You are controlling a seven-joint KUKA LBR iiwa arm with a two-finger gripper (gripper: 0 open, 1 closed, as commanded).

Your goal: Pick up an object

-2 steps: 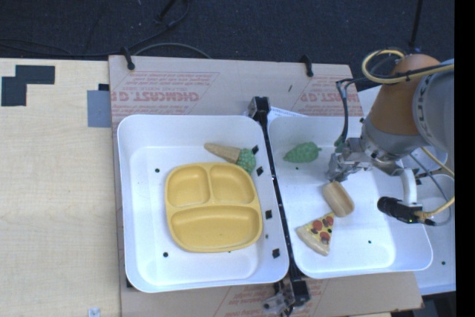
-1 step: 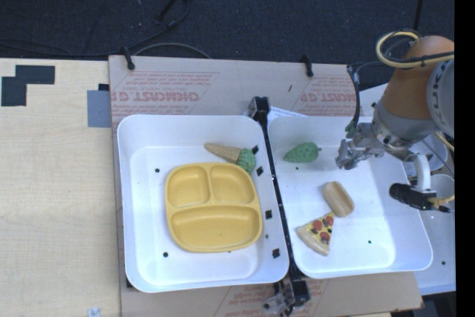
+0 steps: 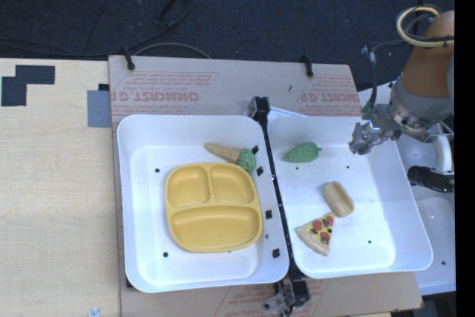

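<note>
The gripper hangs over the right bin's far right edge, its grip unreadable, carrying nothing visible, so the pick remains undone: bread roll, pizza slice and green toy lie inside.

Pizza slice, bun, green lump in right bin.

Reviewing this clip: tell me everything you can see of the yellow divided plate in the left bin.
The yellow plate is a rounded rectangle, plastic by its matte look, moulded into three compartments: two small ones at the far side, one long one at the near side. It lies flat and upright on the floor of the left bin, towards its right half. The compartments hold nothing. The toy ice cream cone lies just beyond its far edge, close or just touching; I cannot tell which.
</note>
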